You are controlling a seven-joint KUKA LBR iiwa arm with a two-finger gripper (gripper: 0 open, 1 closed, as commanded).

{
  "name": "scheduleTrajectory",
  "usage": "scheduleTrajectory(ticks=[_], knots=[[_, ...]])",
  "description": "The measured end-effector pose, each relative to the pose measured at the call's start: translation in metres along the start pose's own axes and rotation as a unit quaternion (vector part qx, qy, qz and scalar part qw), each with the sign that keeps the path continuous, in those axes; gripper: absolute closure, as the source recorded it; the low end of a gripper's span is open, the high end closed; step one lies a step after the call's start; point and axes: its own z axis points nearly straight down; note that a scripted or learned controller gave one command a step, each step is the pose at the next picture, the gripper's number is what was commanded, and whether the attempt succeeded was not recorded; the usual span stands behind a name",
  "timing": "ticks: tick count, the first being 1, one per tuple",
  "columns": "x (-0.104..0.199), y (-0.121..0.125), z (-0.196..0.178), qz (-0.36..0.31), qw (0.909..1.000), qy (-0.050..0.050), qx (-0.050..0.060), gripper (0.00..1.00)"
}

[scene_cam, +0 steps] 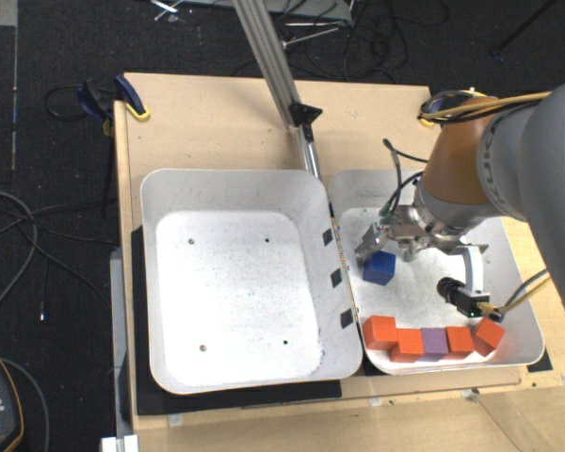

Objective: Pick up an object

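Reaching in from the right, the grey arm (523,158) is cut off by the frame edge, and its orange band (457,163) hides much of the far wall of the right bin (358,191). The gripper (380,243) is seen low over that bin, at the blue block (379,267), but the metal fingers are small and partly masked by cables and the wrist housing, so whether they are spread, clenched or grasping the block cannot be told. The blue block is a small cube with matte faces, and it is found in the left half of the right bin, near the wall shared with the left bin (231,276); whether it rests on the floor or is lifted cannot be made out. Along the near wall of the right bin a row of blocks is laid: an orange block (382,331), a second orange block (410,344), a purple block (435,342), a third orange block (460,340) and a tilted orange block (490,334) at the corner. Both bins are shallow white trays with rounded corners and speckled, scuffed floors. A black fitting (455,295) with a white bracket is seen just behind the row. The bins are borne by a pale wooden bench (217,125), and a ribbed metal pole (264,45) slants across its far side.
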Motion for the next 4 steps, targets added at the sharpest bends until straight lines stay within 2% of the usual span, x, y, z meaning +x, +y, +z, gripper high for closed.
scheduleTrajectory(ticks=[2, 3, 4], knots=[[0.000, -0.031, 0.000, 0.000, 1.0000, 0.000, 0.000, 0.00], [0.000, -0.030, -0.010, -0.001, 1.0000, 0.000, -0.001, 1.00], [0.062, -0.016, -0.104, -0.005, 1.0000, 0.001, -0.005, 1.00]])
